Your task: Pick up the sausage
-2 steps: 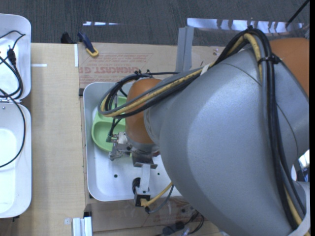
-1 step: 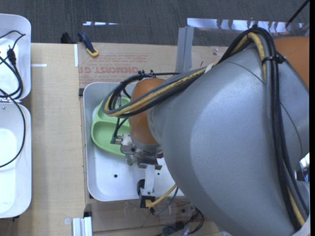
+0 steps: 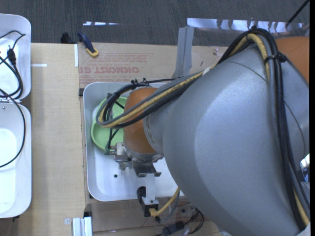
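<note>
My grey arm, with its orange band (image 3: 138, 117), reaches in from the right and covers most of the white bin (image 3: 98, 183). The gripper (image 3: 135, 166) hangs low over the bin's floor near its front half, just right of a green bowl (image 3: 100, 129) that lies against the bin's left wall. The wrist blocks the sight of the fingertips. The arm's bulk hides the bin's right part and whatever lies under the gripper.
The bin stands on a cardboard sheet (image 3: 123, 60). A small blue and yellow tool (image 3: 87, 44) lies at the sheet's back left. White trays (image 3: 15, 181) with black cables (image 3: 12, 77) stand at the far left. A metal post (image 3: 183, 50) rises behind the bin.
</note>
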Controlling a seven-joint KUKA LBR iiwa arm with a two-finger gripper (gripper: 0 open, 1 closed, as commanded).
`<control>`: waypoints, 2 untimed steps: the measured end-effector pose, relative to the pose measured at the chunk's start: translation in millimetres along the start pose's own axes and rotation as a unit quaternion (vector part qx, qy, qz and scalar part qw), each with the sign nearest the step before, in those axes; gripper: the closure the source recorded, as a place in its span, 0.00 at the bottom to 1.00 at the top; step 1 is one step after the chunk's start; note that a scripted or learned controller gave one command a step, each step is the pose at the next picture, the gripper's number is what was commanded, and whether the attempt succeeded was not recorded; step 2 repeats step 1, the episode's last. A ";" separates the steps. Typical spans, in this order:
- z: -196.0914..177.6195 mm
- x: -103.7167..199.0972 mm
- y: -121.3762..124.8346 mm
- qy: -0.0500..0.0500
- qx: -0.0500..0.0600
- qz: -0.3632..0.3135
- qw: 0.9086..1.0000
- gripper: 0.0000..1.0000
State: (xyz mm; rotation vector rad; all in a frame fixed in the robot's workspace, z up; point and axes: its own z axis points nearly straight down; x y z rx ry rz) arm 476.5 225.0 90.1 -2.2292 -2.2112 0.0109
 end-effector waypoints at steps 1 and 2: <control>-199.4 2.6 34.5 0.000 -0.002 0.095 0.995 1.00; -199.4 2.6 34.5 0.000 -0.002 0.095 0.995 1.00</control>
